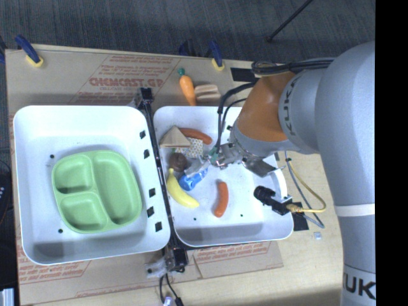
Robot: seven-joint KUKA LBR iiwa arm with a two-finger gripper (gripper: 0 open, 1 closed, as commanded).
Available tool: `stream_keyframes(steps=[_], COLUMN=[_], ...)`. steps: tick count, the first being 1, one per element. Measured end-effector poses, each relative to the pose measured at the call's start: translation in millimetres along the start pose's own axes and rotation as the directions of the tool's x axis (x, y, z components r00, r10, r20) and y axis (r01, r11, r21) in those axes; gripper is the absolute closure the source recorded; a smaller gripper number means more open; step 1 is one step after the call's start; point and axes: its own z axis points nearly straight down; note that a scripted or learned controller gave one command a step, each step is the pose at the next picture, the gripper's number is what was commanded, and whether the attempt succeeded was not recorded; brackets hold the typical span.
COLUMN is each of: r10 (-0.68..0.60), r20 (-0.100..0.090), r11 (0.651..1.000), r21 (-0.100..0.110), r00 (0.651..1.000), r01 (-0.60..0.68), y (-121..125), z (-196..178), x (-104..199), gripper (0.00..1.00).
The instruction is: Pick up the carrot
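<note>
Honestly not far along: carrot [186,88] lies on the bench behind the right bin [274,229], untouched. My gripper [220,156] hangs inside that bin over the toys, pincer state unreadable from here

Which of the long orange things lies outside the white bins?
The orange carrot with the green tip, on the cardboard above the right bin; both sausages lie inside it.

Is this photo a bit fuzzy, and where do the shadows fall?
Camera view: soft overall, small items smeared; even overhead light; the arm shades the right bin beneath it; faint shadow under the green plate; carrot readable.
</note>
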Motion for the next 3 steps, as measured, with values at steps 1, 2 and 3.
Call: stream_keyframes(steps=[1, 2, 3], r10=[-0.051, -0.115, 0.213], r20=[-0.001, -0.001, 0.002], r11=[0.999, 0.993, 0.977], r21=[0.010, 0.006, 0.007], r00=[0.999, 0.993, 0.977], r01=[0.051, 0.115, -0.213], y=[13, 61, 92], z=[-123, 13, 14], x=[-70, -67, -20], gripper=[0.00, 0.00, 0.00])
